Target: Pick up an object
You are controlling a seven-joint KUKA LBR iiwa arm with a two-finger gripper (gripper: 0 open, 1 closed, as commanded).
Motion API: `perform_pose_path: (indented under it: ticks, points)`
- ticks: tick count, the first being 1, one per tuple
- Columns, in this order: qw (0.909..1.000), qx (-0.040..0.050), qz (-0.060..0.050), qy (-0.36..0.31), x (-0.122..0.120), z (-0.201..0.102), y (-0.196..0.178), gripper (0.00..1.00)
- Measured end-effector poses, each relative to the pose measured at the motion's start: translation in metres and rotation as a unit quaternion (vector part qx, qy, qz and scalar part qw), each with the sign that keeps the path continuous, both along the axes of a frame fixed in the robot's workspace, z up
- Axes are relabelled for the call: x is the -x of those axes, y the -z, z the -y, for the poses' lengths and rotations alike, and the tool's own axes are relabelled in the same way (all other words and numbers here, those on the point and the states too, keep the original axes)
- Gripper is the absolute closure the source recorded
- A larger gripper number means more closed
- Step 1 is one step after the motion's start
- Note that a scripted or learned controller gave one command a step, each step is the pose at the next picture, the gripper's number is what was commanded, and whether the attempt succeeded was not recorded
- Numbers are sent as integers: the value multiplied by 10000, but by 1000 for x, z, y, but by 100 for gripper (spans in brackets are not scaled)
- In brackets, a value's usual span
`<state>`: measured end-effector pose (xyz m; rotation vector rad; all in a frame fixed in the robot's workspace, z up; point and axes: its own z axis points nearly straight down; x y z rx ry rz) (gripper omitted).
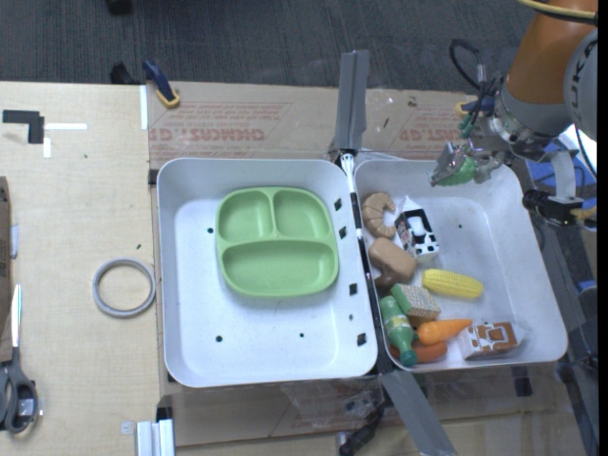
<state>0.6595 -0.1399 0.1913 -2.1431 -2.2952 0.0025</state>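
Camera view from above has the arm (556,41) reaching in on the right, gripper (463,169) hanging over the back edge of the right bin (532,255), pinching a small green thing (462,168). Below it in that bin sit a croissant (378,213), corn cob (452,283), carrot (443,332) and green bottle (397,329). Left bin (180,283) holds a green divided plate (277,241).

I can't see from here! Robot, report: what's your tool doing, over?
Tool above right bin's far edge, something green at its tip. Corn, carrot, croissant lying in bin. Green plate in left bin.
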Motion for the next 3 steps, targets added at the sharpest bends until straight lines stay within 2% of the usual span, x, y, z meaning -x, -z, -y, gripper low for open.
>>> perform_pose_path:
  ticks: [1,2,3]
  points:
    - [9931,2,12,-1174,23,28,84,100]
    - [9968,0,7,-796,0,4,101,100]
    - [9968,2,7,-793,0,5,101,0]
